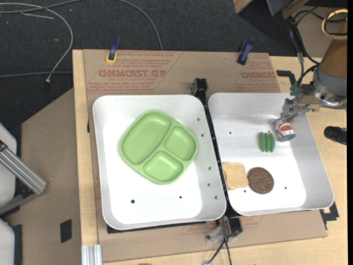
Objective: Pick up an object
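I see the small red and white can (pixel 285 130) in the right bin (pixel 242 200), just right of the green pod (pixel 267 141), and the gripper (pixel 288 118) sits over it, fingers unclear to me, so I judge the grasp stage, needing a firm close.

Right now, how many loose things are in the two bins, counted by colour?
Green: 2, the divided plate and the small pod
Tan: 1, the cracker
Brown: 1, the round cookie
Red and white: 1, the small can
Total: 5
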Controlling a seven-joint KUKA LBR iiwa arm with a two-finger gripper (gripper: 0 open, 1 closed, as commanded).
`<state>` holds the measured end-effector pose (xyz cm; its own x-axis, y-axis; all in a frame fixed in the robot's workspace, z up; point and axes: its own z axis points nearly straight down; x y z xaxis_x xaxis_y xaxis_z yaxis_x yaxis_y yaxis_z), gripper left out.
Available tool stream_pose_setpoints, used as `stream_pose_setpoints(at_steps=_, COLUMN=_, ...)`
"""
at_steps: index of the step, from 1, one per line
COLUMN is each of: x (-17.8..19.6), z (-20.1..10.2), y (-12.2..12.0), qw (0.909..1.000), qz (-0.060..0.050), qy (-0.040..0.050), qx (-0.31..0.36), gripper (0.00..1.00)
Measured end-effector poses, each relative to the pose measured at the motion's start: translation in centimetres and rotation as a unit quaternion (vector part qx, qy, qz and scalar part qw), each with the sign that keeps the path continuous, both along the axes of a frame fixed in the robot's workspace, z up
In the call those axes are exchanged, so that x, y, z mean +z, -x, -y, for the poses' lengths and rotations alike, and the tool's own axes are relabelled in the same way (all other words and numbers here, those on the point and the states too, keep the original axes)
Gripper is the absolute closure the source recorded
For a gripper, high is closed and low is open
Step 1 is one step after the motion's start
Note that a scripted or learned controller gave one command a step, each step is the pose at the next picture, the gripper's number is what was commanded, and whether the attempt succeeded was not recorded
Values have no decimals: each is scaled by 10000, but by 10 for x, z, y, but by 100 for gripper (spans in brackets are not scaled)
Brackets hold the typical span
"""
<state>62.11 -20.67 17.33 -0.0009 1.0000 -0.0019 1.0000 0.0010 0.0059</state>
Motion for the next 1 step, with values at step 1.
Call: stream_pose_setpoints(at_steps=1, x=45, z=0, y=-1, qw=10000, qz=6, qy=3, qx=1, gripper=100)
